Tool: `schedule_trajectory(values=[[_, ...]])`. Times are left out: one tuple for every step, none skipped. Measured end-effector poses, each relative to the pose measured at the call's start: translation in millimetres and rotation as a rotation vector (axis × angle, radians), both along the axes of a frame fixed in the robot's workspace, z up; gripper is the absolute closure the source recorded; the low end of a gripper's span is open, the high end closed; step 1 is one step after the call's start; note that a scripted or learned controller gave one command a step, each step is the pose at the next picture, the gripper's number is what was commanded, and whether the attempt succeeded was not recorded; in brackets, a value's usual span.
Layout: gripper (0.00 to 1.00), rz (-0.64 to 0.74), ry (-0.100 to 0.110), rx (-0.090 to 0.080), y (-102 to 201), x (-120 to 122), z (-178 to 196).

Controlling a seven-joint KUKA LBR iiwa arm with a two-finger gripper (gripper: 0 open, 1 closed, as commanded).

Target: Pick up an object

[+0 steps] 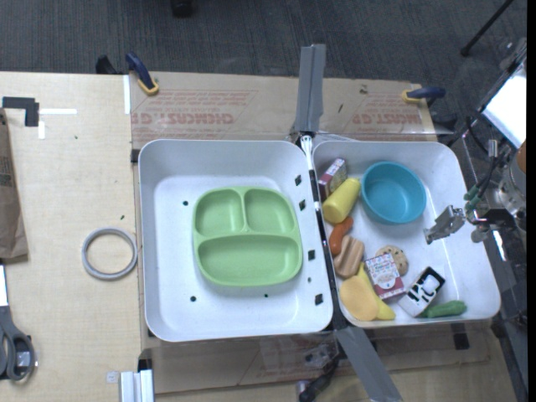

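The right bin [473,182] holds several small objects. A blue bowl [394,193] sits at its back, with a yellow cylinder [341,200] and a small dark-red box [332,174] to its left. Nearer the front lie an orange piece [337,239], a bun-like toy [349,256], a cookie [395,258], a red-and-white carton [382,275], a yellow wedge [362,300], a black-and-white item [421,290] and a green pod [444,309]. My gripper [463,222] hangs open over the bin's right side, right of the bowl, with nothing between its fingers.
A green divided plate [247,237] lies in the left bin [159,224]. A grey divider bar [311,90] runs between the bins. On the bench at left are a tape ring [109,253], scissors [15,354] and a brown bag [10,191].
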State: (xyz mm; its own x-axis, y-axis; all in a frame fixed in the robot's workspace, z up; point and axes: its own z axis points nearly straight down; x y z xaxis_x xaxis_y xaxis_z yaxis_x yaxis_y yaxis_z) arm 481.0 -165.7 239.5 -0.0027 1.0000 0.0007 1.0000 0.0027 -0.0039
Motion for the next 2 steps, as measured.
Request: schedule_trajectory(values=[[0.0,0.154,-0.001,0.001,-4,60,-91],[0.0,0.303,-0.001,0.002,37,11,-146]])
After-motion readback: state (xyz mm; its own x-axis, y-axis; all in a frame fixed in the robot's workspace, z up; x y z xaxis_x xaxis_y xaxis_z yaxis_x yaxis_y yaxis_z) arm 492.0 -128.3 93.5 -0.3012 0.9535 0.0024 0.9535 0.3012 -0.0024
